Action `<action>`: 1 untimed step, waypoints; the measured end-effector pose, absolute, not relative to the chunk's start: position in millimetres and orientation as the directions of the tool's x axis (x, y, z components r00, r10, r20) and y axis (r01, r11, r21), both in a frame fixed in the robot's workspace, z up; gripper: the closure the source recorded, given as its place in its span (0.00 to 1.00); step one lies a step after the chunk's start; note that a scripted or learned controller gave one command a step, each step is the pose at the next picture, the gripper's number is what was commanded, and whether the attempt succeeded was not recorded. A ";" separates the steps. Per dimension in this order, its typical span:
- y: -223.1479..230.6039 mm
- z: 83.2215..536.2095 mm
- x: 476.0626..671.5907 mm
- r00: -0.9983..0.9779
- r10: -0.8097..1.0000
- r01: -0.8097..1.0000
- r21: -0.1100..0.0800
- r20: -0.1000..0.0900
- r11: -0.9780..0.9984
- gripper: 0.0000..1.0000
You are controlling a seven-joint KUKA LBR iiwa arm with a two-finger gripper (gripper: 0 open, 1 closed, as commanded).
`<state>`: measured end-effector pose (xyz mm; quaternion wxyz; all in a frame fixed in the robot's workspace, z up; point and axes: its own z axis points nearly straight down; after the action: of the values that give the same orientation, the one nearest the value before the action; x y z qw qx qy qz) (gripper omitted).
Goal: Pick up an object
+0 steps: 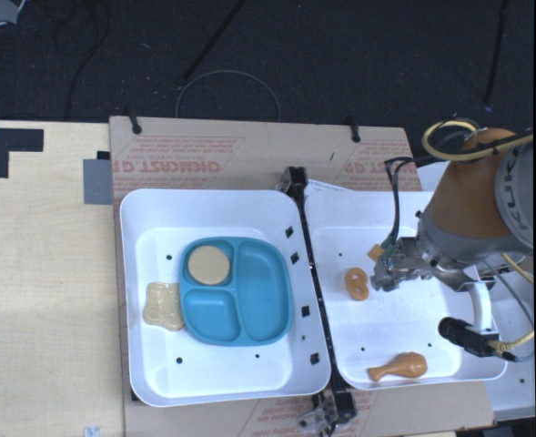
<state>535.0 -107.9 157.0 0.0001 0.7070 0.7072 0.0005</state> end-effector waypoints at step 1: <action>-107.0 219.2 540.9 -0.001 1.000 1.000 0.004 0.000 0.001 1.00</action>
<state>540.9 -107.0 219.2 0.0016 0.7066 0.7076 0.0013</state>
